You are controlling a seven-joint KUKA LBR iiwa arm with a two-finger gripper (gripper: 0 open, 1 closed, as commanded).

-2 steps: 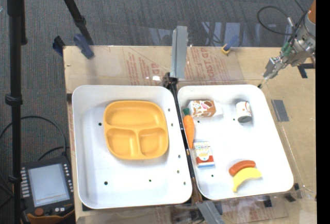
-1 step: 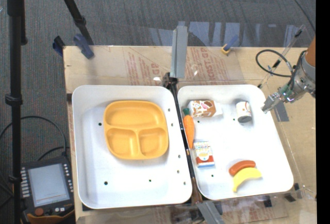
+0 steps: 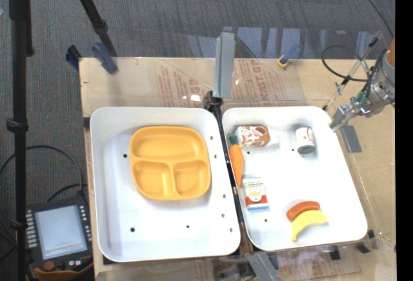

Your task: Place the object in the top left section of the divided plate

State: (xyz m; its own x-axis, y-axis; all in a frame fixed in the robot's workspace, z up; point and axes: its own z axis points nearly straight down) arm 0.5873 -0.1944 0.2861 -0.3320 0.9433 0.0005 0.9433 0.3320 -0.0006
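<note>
A yellow divided plate lies in the left bin, with one wide section along its far side and two smaller ones along its near side; nothing lies in it. The right bin holds a brown milk carton, a small can, a carrot, a small white and red carton, a red sausage and a yellow banana. My gripper hangs over the right bin's far right corner, apart from all of these, with nothing seen in it.
A grey upright post stands behind the gap between the bins. Black cables loop near the arm at the far right. A tripod leg and a teach pendant are off the bench on the left.
</note>
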